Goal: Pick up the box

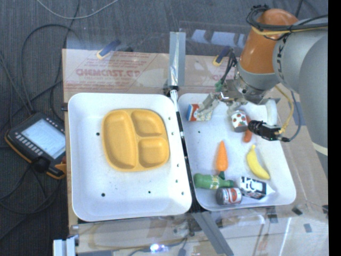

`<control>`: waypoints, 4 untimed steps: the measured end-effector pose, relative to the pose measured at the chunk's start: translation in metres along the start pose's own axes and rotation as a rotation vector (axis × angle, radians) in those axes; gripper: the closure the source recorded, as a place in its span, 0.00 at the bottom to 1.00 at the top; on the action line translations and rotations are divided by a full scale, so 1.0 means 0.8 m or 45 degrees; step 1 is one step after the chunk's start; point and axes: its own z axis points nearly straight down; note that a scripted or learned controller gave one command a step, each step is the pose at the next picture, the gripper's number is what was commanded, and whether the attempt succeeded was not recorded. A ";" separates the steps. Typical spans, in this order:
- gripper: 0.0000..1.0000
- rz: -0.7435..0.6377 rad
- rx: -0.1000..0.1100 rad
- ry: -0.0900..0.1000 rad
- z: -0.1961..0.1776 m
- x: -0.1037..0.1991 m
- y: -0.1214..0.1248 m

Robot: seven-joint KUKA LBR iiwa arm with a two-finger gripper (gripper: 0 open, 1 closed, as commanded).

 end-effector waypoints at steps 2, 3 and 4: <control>1.00 -0.109 0.004 -0.009 0.100 -0.019 0.028; 1.00 -0.052 -0.003 0.000 -0.002 0.024 0.037; 1.00 0.223 -0.014 0.001 0.112 -0.018 -0.093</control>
